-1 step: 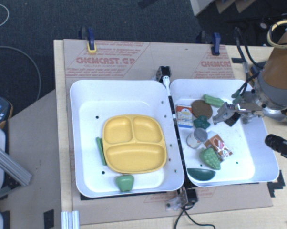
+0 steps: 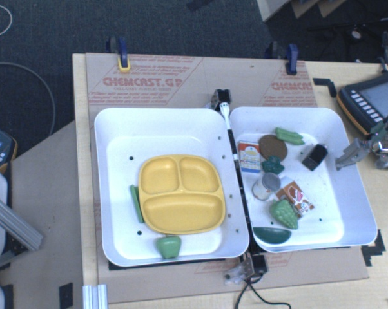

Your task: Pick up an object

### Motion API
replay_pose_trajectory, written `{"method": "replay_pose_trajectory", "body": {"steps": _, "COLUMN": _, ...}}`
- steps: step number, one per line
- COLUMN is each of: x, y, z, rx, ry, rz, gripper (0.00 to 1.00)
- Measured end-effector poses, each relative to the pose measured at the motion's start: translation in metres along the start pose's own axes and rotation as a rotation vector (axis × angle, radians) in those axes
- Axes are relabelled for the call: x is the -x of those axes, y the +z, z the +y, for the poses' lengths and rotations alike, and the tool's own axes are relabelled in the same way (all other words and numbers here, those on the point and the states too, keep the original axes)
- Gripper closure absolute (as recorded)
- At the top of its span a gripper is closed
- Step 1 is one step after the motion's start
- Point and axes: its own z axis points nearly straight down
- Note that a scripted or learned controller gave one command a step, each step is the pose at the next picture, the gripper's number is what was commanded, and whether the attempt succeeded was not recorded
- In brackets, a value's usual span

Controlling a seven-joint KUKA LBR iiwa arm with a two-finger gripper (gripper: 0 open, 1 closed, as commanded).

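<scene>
The pick has not begun: the end effector sits at the 3 o'clock edge of the right bin, over its rim, with nothing between its parts. Whether it is released or clenched I cannot tell at this size, as only a grey metal shape shows.

The nearest candidate is a small black block, lying just to the 9 o'clock side of the end effector on bare bin floor, tilted on a diagonal. It looks dark, matte and box-like, and stands a little apart from the other items, which should make it the easier grab. The next move, I judge, calls for travelling inward toward 9 o'clock, lining up across the block's narrow sides, then descending.

Further toward 9 o'clock the right bin is crowded: a green pod at 12 o'clock, a brown disc, a small carton, a tin can, a snack packet, and a dark green bowl-like piece at 6 o'clock.

The left bin holds a yellow divided tray.
</scene>
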Motion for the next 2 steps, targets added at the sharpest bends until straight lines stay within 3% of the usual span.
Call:
{"method": "replay_pose_trajectory", "body": {"steps": 1, "x": -0.087, "y": 0.1309, "z": -0.0017, "rx": -0.019, "ry": -0.013, "rz": 0.011, "gripper": 0.0}}
{"method": "replay_pose_trajectory", "body": {"steps": 2, "x": -0.0814, "y": 0.1242, "z": -0.0002, "rx": -0.006, "ry": -0.005, "rz": 0.005, "gripper": 0.0}}
